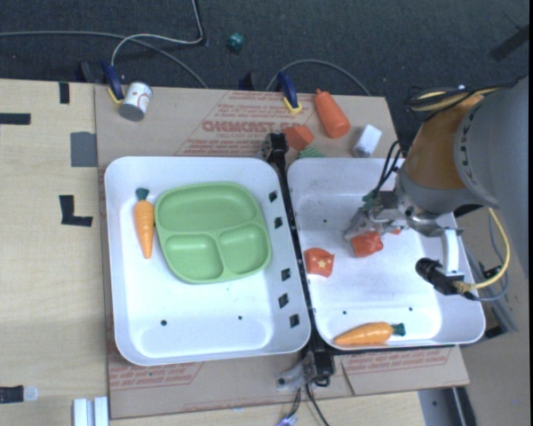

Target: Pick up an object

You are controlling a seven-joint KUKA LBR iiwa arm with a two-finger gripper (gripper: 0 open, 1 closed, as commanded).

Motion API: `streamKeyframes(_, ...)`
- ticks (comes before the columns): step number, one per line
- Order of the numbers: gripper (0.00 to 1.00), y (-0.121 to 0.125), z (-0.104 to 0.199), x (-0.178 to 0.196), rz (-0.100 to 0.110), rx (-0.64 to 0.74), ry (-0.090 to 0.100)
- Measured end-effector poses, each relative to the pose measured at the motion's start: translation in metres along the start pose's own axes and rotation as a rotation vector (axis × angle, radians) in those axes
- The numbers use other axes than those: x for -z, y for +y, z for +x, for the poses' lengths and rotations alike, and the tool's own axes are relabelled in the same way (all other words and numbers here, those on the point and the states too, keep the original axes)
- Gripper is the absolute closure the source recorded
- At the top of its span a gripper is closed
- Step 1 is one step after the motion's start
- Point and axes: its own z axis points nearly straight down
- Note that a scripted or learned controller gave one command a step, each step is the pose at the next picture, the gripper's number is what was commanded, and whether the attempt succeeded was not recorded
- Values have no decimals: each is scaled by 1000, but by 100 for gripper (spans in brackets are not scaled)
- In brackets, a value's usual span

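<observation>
My gripper [369, 230] hangs low over the middle of the right bin [338, 185], reaching in from the right. A small red object [368, 245] lies directly at its tip, touching or nearly touching it. A second red piece [318, 261] rests a little to the left on the bin floor. An orange carrot [366, 333] with a green top lies along the bin's front edge. In the left bin [124, 309] another carrot [144, 224] lies beside a green divided plate [215, 232].
On the cardboard behind the bins are an orange-red bottle shape [331, 114], a small orange piece [299, 137], a white cube [368, 138] and a small can [136, 100]. A black divider [289, 238] separates the bins. The arm's cable [480, 273] loops at the right.
</observation>
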Motion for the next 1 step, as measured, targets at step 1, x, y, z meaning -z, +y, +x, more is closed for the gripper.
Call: streamKeyframes(1,100,27,74,84,14,1,7)
